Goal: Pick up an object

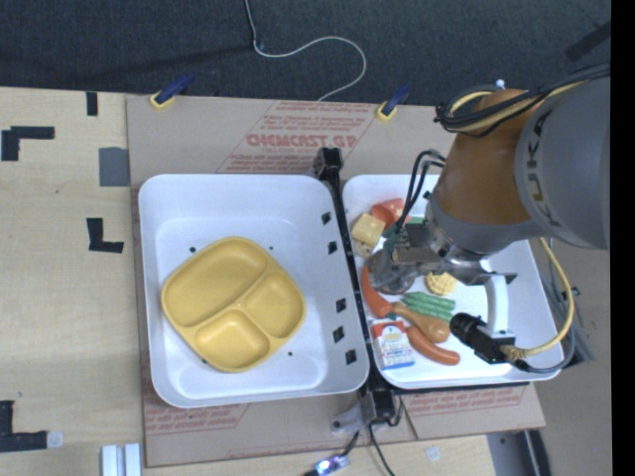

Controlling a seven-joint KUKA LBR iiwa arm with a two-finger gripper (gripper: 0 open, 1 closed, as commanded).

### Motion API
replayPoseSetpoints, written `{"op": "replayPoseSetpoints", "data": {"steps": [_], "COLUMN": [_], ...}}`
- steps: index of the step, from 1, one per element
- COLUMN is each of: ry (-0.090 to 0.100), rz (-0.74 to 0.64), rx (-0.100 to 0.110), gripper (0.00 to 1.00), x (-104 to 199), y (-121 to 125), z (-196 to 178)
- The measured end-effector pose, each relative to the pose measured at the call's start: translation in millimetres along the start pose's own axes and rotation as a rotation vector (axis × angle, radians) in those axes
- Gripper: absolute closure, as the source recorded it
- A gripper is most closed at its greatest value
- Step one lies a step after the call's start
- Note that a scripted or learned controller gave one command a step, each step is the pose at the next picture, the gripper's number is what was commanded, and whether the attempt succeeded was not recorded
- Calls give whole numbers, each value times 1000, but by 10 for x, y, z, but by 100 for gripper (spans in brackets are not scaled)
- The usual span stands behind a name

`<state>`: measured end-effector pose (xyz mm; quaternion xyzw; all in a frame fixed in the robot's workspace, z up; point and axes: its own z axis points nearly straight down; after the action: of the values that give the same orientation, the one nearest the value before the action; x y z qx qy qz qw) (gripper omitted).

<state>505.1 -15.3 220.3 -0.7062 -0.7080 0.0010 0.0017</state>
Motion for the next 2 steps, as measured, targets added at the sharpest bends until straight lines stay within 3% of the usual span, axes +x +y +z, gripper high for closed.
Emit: {"op": "replayPoseSetpoints", "data": {"steps": [1, 2], "ry": [0, -2], "rz": [-1, 2], "rx": [-3, -1], "gripper": [100, 100], "x": [143, 76], "y": [7, 112], "z": [-129, 1]}}
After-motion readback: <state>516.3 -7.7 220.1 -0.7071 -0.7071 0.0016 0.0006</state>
